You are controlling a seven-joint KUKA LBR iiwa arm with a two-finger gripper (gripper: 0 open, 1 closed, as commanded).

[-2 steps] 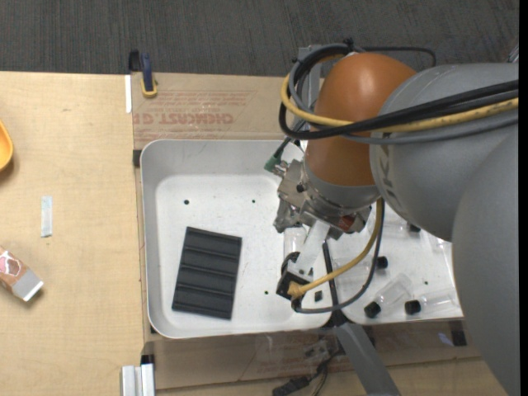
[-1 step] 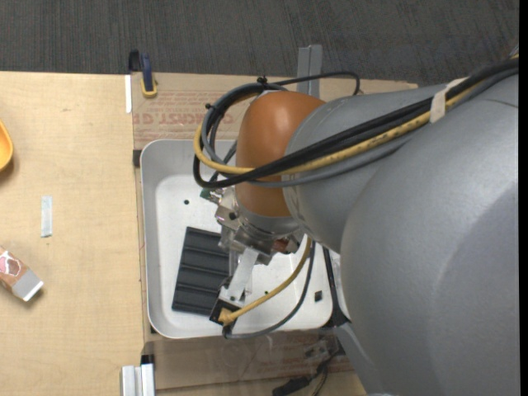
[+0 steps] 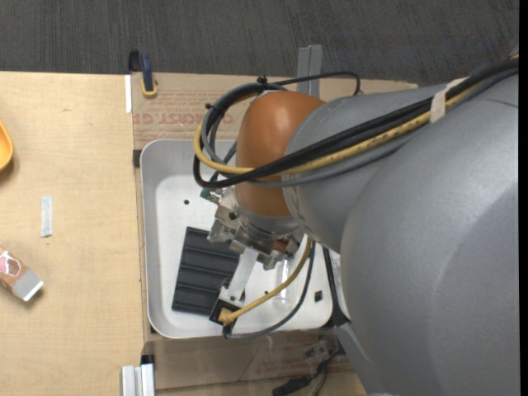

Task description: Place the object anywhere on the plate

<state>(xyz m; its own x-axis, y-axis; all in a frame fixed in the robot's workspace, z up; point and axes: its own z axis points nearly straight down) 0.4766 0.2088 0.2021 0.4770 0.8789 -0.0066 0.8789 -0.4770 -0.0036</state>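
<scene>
The grey arm is seen nearest the camera, spread across the right half of the camera view, with its orange band set over a white bin and black and yellow cables looped around it. The wrist is lowered into the bin, and the jaws are hidden beneath it, so it cannot be told whether they are spread or pressed together. A black ribbed slab is laid flat on the bin floor, slightly tilted, just to the left of the wrist and partly tucked under it; whether it is touched by the jaws cannot be made out. On the table, well apart from the bin, an orange rounded thing is cut by the left edge, a small grey strip is placed below it, and a red-and-white packet is found lower still.
</scene>
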